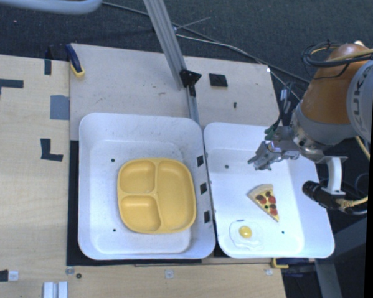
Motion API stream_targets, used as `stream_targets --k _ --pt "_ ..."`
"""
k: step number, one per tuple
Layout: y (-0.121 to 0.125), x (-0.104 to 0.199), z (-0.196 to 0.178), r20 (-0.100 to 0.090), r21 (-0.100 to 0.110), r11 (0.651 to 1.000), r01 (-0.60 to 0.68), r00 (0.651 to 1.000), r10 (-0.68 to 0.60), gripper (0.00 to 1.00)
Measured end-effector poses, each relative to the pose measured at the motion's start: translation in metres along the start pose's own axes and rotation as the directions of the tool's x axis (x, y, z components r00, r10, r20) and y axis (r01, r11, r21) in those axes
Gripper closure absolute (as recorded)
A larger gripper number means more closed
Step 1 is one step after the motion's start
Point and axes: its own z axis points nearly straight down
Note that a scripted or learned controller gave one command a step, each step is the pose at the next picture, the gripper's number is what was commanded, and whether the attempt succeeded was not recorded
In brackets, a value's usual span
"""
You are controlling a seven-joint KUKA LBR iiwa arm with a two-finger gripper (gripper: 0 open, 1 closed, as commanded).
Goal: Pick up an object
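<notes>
The gripper [265, 159] hangs over the right bin [227, 141], near that bin's far right part, at the end of the grey arm [336, 91] with the orange band. Its two fingers point down and to the left, but they are small and dark against each other, so I cannot tell if they are apart or closed. Nothing is seen between them.

The pizza slice [265, 200] lies flat on the floor of the right bin, a little nearer to the camera than the gripper and apart from it. Its tip points toward the bin's near right corner. The fried egg [245, 234] lies in the same bin, close to its near edge, to the left of the pizza slice and not touching it.

The left bin [96, 140] stands just beside the right bin, edge against edge. In it lies a yellow plate [156, 195] with three compartments, toward the side closer to the right bin.
</notes>
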Motion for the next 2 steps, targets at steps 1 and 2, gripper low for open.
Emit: stream_targets --k 1,2 --pt "-0.019 0.054 -0.002 -0.001 0.002 1.0 0.0 1.0 0.0 1.0" --pt "-0.026 0.104 0.011 0.0 0.003 1.0 0.0 1.0 0.0 1.0"
